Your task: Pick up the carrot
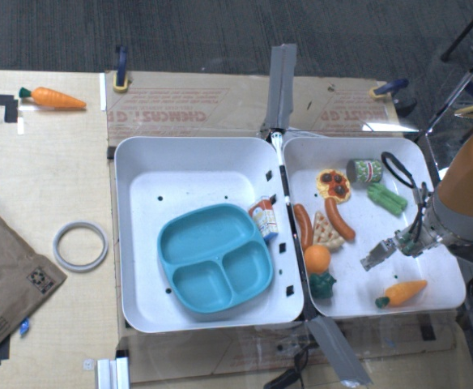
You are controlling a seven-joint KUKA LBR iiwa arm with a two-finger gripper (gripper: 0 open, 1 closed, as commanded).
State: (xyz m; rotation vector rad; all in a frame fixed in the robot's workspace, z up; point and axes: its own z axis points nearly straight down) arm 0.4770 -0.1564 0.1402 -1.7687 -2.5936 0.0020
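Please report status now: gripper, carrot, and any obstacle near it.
Gripper over right bin, holding nothing. Carrot lying just below it, near front wall. Nothing on the carrot; orange well clear.

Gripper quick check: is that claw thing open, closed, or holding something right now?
Gripper: cannot be told from this view; nothing visibly held. It hangs over the right bin, above the carrot.

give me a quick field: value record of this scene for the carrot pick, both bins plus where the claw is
target: carrot, lying at the right bin's front right
claw: over the right bin, above-left of the carrot, apart from it, holding nothing
right bin items: two sausages, waffle, orange, pizza, can, green vegetable
left bin: blue tray, small bottle
outside bins: second carrot far left on bench, ring
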